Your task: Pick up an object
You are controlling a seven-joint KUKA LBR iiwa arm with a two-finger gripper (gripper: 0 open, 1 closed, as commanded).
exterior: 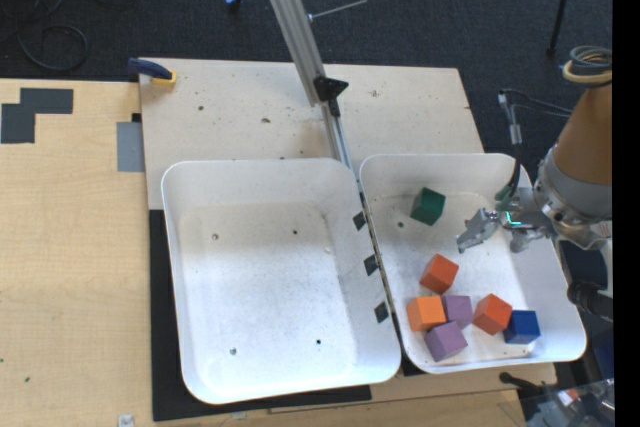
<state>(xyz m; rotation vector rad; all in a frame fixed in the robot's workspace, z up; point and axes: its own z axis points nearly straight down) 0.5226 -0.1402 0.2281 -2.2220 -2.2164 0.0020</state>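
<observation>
The right bin (470,165) holds a green cube (428,206) near its back. Toward the front lie an orange-red cube (439,272), an orange cube (427,312), two purple cubes (446,339) side by side, a red cube (491,313) and a blue cube (522,326). My gripper (487,228) hangs over the right side of this bin, right of the green cube and above the orange-red cube, reaching in from the right. Nothing shows between its fingers.
The left bin (260,375) sits beside the right one, with black clips (368,264) along the shared wall. A slanted metal post (295,25) rises behind the bins. A small blue and yellow item (152,70) lies at the board's back left corner.
</observation>
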